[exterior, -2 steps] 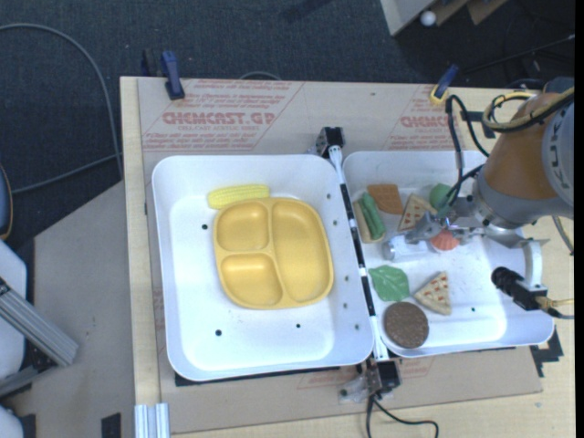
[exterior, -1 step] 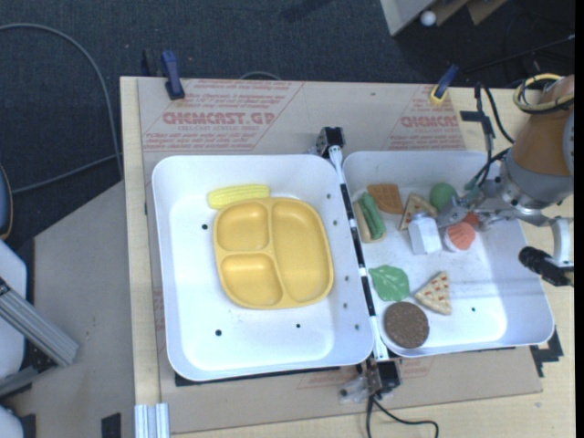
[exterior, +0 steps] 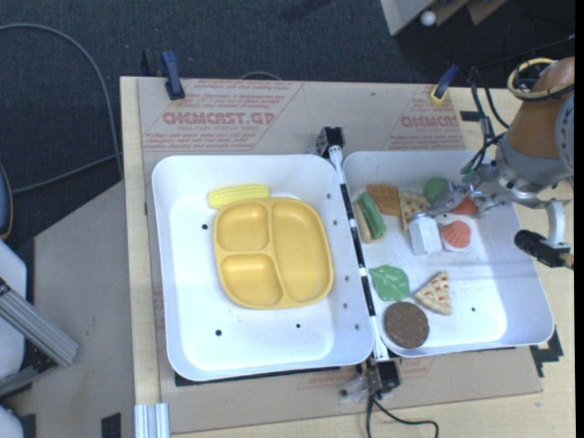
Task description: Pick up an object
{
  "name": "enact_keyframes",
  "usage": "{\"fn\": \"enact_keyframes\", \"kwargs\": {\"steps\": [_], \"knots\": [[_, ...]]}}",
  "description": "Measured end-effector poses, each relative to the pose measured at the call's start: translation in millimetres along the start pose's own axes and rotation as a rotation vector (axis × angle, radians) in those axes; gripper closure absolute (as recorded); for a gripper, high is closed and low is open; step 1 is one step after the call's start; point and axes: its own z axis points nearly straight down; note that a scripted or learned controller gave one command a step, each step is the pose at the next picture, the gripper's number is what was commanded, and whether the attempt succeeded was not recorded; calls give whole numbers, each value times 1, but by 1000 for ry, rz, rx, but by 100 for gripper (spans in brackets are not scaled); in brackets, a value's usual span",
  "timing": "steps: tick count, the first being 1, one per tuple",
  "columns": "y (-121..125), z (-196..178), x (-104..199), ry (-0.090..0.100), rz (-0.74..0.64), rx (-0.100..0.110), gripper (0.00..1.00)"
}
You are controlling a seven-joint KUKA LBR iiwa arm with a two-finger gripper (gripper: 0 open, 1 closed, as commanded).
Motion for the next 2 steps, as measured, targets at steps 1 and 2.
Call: {"fn": "enact_keyframes", "kwargs": {"steps": [1, 2], "knots": [[34, 0, -2, 17, -4, 43, 0], [34, -10, -2, 16, -4, 44, 100]]}}
